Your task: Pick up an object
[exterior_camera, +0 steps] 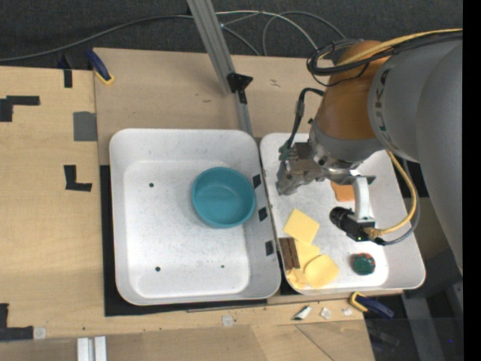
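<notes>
Robotics lab setting. Plywood bench (173, 89) is carrying two white bins (128, 201) side by side; loose cables (255, 25) are trailing along its far edge. Black tape marks (71, 177) are sitting toward the bench's left edge.

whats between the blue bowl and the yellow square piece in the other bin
In the camera view, the raised rims where the two bins meet lie between the blue bowl and the yellow square piece, with small black clips on that edge.
</notes>
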Tool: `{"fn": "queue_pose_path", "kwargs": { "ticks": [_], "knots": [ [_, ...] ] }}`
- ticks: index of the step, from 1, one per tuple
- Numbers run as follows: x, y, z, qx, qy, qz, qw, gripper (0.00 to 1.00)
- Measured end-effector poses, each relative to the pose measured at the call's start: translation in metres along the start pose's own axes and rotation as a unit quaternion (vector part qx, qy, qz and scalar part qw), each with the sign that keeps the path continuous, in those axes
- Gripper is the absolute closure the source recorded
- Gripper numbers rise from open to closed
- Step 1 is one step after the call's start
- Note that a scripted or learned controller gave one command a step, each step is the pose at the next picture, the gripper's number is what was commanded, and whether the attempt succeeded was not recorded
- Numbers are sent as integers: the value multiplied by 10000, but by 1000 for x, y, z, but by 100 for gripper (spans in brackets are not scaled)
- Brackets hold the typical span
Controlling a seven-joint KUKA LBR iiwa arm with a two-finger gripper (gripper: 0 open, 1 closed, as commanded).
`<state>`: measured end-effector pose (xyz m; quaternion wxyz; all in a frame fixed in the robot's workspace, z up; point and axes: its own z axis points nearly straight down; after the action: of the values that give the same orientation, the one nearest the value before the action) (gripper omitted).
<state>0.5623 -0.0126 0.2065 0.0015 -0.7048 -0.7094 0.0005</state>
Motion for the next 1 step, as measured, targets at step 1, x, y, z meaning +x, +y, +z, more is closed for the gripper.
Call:
{"fn": "queue_pose_path", "kwargs": {
  "ticks": [1],
  "knots": [
    [53, 5, 6, 0, 0, -4, 10000, 100]
  ]
}}
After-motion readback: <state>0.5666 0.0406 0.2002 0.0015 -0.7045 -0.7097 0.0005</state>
